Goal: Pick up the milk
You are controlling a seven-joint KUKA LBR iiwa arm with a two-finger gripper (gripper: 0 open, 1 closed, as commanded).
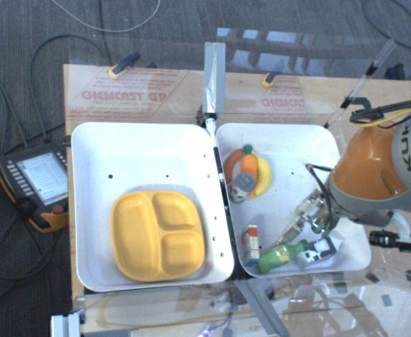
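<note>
The arm's jaws [311, 216], spread uncertain, are hovering just above the green bottle [281, 254], seemingly approaching the milk [251, 243] beside it.

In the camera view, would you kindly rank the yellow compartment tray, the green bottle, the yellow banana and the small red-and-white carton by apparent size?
1. Yellow three-compartment plastic tray, by far the largest.
2. Green bottle and curved yellow banana: alike, so unranked.
3. Small red-and-white carton, the smallest.
</note>
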